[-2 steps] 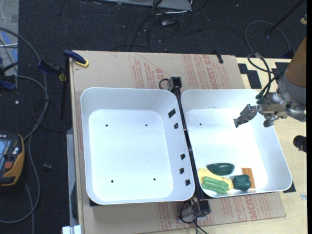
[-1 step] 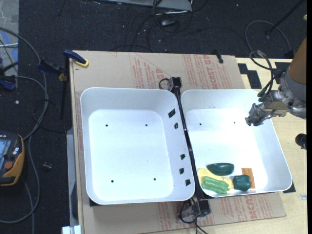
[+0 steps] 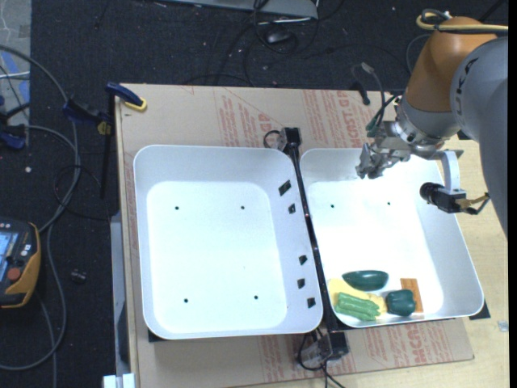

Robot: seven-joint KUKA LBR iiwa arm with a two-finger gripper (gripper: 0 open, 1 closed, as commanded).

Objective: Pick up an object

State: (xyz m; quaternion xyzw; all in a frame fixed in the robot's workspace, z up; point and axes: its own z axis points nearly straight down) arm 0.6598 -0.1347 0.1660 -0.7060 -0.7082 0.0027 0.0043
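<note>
A: Quick, where's the gripper (image 3: 376, 164)?

B: Far end of the R bin (image 3: 388, 233), over the back rim, nearer the far L corner; the arm (image 3: 460, 63) comes in from top R, grey w/ an orange band.

A: Open or closed?

B: Can't tell; it's small & dark at this angle.

A: Objs to pick?

B: All in the R bin, bunched at the near end by the front rim. The dark green oval (image 3: 365, 280) sits furthest back; the light green ridged piece (image 3: 355, 306) lies just in front of it, toward the divider; the teal block (image 3: 401, 302) is just R of the ridged piece; the small orange piece (image 3: 411, 285) is right behind the block, touching or nearly, can't say which.

A: How far from the gripper?

B: Well apart; gripper at the far end, objs at the near end, bare white floor between.

A: L bin (image 3: 210, 249)?

B: White; four small dark dots on its floor. It sits tight against the R bin, w/ a row of black clips (image 3: 300, 259) along the shared edge.

A: Anything else?

B: The bench (image 3: 234, 111) has a brown board top w/ red print; there's a blue clamp (image 3: 125, 95) w/ a yellow tip at its far L corner. Off the bench, at the L edge, sits an orange & black handset (image 3: 16, 263); cables on the dark floor.
</note>
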